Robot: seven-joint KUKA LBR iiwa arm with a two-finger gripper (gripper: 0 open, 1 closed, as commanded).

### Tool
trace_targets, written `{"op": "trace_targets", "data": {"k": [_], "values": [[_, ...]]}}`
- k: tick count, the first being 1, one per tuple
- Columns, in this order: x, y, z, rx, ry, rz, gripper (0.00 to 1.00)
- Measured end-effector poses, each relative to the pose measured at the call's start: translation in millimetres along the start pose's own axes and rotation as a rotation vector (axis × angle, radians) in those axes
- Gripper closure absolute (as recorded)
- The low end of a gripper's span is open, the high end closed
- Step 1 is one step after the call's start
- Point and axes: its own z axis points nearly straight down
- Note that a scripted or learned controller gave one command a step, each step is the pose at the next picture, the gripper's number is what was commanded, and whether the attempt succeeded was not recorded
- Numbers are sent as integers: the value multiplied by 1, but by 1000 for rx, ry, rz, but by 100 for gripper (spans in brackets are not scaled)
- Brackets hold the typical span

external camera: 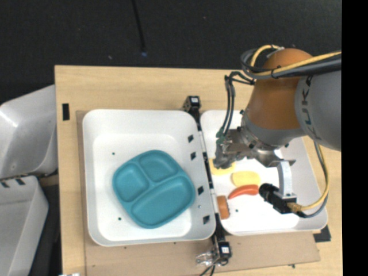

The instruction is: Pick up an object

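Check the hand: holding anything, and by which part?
Cannot be told. The hand is low over a yellow piece at the right bin's left edge; the wrist hides any contact.

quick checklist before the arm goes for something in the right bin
1. Gripper over the right bin: ok, it sits at that bin's left side.
2. Targets present: ok, a yellow piece, a red-orange piece and a small orange piece lie in the right bin.
3. Something already grasped: cannot tell, the wrist hides the grasping end.
4. Room near the divider: not ok, the gripper and the small orange piece are close to the wall between the bins.
5. Blue divided plate out of the way: ok, it lies in the left bin.
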Motion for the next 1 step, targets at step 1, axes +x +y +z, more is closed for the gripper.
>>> {"op": "trace_targets", "data": {"k": [1], "values": [[50, 4, 8, 1, 0, 0, 100]]}}
